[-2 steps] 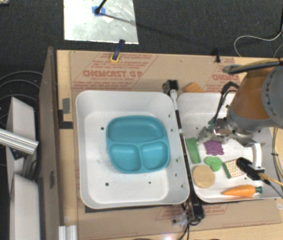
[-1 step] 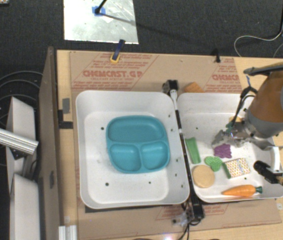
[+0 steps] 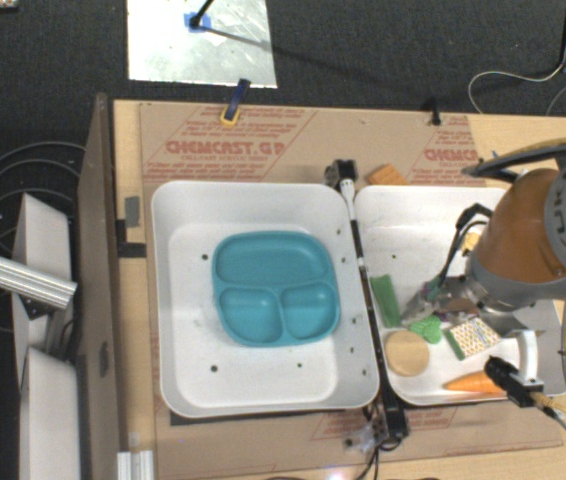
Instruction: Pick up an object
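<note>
Arm (image 3: 538, 233) bent low, gripper (image 3: 441, 306) over right bin (image 3: 413, 218)

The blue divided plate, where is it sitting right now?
In the camera view, the blue divided plate lies in the middle of the left bin, across the divider from the right bin where the gripper is working.

a teal divided plate (image 3: 274, 287) sits in a white bin (image 3: 188, 228), while the other white bin (image 3: 403, 218) holds a green block (image 3: 384, 300), tan disc (image 3: 407, 353) and orange carrot (image 3: 473, 383).
</note>
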`<state>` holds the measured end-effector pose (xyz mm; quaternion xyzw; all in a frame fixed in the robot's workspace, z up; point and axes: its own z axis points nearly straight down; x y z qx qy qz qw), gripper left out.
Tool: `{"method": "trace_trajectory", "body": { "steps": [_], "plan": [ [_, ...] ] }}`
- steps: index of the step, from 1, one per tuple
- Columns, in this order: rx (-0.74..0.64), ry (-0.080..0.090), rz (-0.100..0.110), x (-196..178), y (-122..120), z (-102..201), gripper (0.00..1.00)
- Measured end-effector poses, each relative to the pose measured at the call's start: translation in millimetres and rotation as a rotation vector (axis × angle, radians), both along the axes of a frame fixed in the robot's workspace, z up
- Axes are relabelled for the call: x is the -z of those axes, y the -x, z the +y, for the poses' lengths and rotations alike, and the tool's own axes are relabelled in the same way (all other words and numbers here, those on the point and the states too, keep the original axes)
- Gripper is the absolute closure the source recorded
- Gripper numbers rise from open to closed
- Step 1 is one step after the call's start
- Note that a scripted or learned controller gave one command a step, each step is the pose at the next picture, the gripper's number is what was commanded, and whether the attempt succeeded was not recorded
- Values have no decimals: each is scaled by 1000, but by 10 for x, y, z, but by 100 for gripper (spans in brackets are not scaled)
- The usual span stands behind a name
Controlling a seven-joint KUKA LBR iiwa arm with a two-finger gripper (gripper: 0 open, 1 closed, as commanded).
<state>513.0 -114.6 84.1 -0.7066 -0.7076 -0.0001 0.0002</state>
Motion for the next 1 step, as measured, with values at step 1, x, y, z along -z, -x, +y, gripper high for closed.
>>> {"method": "trace_trajectory", "body": {
  "steps": [1],
  "plan": [
    [-1,0,-5,-110,-19,1,100]
  ]
}}
